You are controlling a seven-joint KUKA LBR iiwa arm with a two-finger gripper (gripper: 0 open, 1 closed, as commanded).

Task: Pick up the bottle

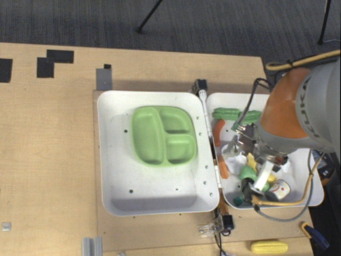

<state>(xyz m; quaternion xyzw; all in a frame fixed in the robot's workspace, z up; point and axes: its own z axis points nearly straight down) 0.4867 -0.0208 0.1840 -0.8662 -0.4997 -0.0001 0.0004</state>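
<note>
While the arm reaches in from the right, its gripper sits low over the right bin; whether it is released or clenched cannot be told. Bottle: somewhere in the clutter under the wrist, not separable from the other items. Green piece at that bin's far wall, orange piece just below it. Left bin holds a green divided plate, roughly central

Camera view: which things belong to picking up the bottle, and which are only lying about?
Job: gripper, over the cluttered right white bin; the bottle I cannot pick out there.
Lying about: green divided plastic plate in the left white bin; long orange toy; yellow ridged piece on the wooden bench.
</note>
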